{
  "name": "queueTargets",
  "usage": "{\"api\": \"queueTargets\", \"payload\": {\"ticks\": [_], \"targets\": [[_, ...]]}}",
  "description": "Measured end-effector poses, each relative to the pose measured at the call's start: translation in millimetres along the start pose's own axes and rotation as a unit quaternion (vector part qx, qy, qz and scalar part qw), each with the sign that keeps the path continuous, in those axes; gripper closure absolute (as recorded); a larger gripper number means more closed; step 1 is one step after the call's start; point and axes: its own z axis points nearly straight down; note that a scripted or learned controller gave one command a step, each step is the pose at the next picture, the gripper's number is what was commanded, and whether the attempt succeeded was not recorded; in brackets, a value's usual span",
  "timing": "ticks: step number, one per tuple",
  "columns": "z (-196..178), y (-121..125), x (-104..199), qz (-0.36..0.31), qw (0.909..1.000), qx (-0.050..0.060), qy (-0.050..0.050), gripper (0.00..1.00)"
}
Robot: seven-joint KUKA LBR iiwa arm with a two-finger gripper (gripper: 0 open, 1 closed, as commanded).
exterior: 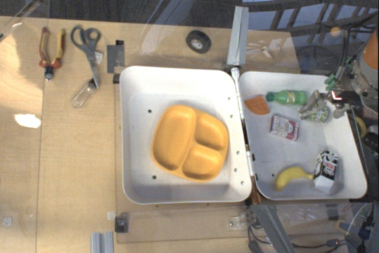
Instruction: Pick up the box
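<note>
The box (284, 127) was a small flat carton, pink and dark red with a pale panel on its face, lying slightly askew on the floor of the right bin (355, 186). It lay just left of and below the gripper (317, 106), apart from it. The gripper hung low near the bin's upper right; whether it was open or closed could not be told. A green bottle (287, 96) lay on its side directly left of the gripper, with an orange piece (257, 105) further left. Well below the gripper sat a banana (293, 176) and a black-and-white carton (325, 169). Far left, the left bin (133, 127) held a yellow divided tray (190, 142).
</note>
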Motion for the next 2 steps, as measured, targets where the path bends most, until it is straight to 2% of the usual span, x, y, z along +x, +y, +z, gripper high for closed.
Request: {"api": "queueTargets", "payload": {"ticks": [1, 2], "targets": [[45.2, 51.9, 59.3, -0.039, 0.9992, 0.001, 0.000, 0.00], [179.0, 70.0, 45.3, -0.011, 0.9999, -0.010, -0.001, 0.00]]}}
